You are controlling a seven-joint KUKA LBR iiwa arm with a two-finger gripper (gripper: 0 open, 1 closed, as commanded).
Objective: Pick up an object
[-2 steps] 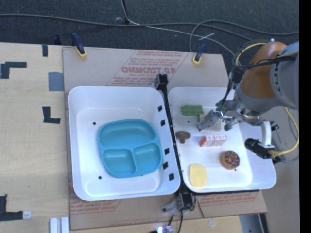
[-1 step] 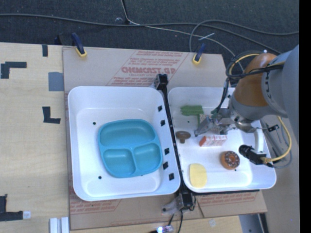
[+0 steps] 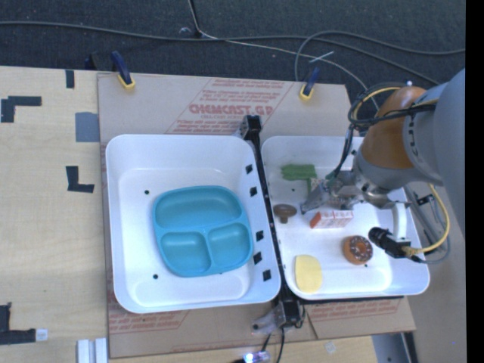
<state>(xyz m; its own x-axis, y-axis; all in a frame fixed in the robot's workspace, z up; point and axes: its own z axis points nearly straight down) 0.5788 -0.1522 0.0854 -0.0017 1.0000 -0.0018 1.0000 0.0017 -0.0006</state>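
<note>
Claw [image 3: 327, 200] hovers just above small red-white carton [image 3: 331, 219] mid right bin [image 3: 412, 282]; can't tell you its finger state. Carton prob. light, stiff, crushable: grip its long sides.

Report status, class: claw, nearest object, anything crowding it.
Claw low in right bin, above red-and-white carton. Nothing seen held. Green block, brown piece close alongside.

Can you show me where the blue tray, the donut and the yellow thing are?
Blue tray [image 3: 203, 229]: camera view, on the middle ridge between its compartments.
Donut [image 3: 358, 249]: camera view, on its brown top.
Yellow thing [image 3: 308, 273]: camera view, on its flat middle.
</note>
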